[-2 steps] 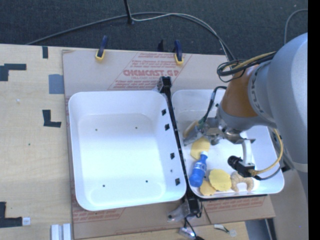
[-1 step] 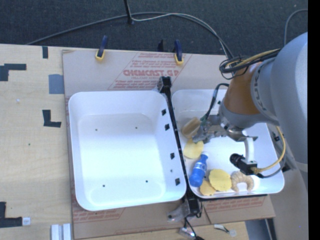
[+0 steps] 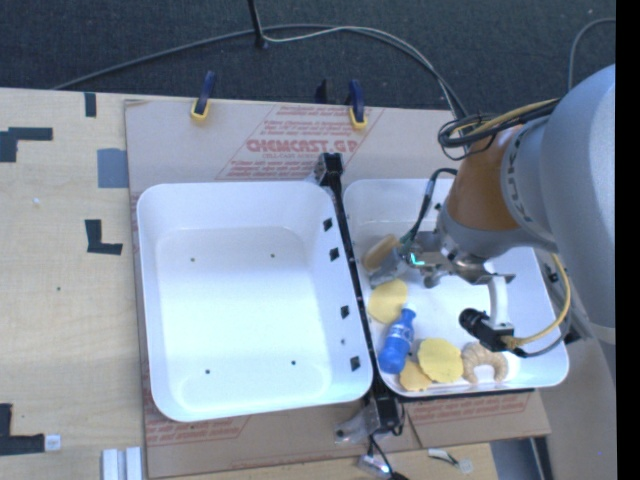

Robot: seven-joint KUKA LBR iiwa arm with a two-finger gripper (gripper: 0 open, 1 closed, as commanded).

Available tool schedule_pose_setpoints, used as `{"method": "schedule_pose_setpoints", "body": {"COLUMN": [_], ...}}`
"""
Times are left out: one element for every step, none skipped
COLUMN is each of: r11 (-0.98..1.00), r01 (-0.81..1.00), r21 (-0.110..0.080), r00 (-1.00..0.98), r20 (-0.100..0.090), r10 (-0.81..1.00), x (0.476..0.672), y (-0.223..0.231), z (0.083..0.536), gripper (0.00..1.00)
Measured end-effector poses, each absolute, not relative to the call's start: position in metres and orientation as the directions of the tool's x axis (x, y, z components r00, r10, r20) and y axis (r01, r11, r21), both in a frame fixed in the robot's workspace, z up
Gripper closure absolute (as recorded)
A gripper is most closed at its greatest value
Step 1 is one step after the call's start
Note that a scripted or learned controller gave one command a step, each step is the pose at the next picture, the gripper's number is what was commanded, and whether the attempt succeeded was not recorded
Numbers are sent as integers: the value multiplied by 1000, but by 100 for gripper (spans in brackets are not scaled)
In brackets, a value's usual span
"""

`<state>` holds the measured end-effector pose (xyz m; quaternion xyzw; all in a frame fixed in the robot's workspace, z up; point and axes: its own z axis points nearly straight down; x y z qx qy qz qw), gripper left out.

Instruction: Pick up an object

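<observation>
The right bin (image 3: 385,200) holds several small items. A brown piece (image 3: 379,253) lies near its left wall, with a yellow piece (image 3: 389,299) just below it. A blue bottle with a white cap (image 3: 397,340) lies lower, beside a second yellow piece (image 3: 439,359) and a tan ring-shaped item (image 3: 485,364) at the bin's front edge. My gripper (image 3: 425,260) hangs low over the middle of this bin, just right of the brown piece, under the arm's orange band. I see nothing between its fingers.
The left bin (image 3: 240,303) sits beside the right one, split from it by a black divider (image 3: 345,268). Blue and yellow clamps (image 3: 204,98) hold the cardboard sheet at the back. Cables trail from the wrist over the right bin's right side.
</observation>
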<state>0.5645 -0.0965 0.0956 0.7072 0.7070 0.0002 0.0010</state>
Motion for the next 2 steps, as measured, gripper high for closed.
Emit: {"method": "schedule_pose_setpoints", "body": {"r11": [-2,70], "r01": [1000,998], "r21": [6,1], "r00": [2,-70], "r20": [-1,-1], "r10": [1000,998], "x": [526,509], "y": [-122,-134], "z": [174,200], "gripper": [0,0]}}
